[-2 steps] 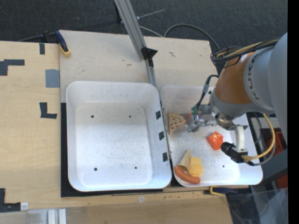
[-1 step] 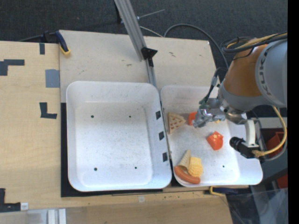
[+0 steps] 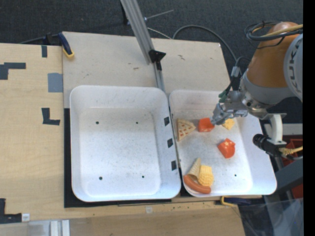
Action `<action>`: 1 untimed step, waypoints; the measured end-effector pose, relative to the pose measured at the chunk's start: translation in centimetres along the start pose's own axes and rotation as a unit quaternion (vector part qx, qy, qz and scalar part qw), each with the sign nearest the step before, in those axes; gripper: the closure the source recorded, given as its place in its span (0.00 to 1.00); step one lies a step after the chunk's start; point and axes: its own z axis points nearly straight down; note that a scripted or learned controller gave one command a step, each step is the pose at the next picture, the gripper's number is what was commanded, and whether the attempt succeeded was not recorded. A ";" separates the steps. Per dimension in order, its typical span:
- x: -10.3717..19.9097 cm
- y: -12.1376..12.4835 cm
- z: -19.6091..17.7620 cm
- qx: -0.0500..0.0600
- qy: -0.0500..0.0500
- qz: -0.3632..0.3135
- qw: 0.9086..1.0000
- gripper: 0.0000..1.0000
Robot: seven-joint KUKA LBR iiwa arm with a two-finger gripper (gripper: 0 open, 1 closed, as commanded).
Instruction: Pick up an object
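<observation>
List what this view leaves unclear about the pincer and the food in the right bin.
- Pincer: its fingertips are small and dark in the camera view; open or shut cannot be told.
- Yellow piece: partly covered by the pincer, so its shape is unclear.
- Orange-red piece: contact with the pincer cannot be settled.
- Hot dog: partly hidden under the corn-like piece.

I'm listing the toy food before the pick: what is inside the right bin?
In the right bin: a pizza slice, two red pieces, a yellow piece partly covered by the gripper, corn and a sausage. Anything under the gripper is hidden.
</observation>
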 end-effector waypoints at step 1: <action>5.0 1.9 1.5 0.003 0.001 -0.002 1.000 1.00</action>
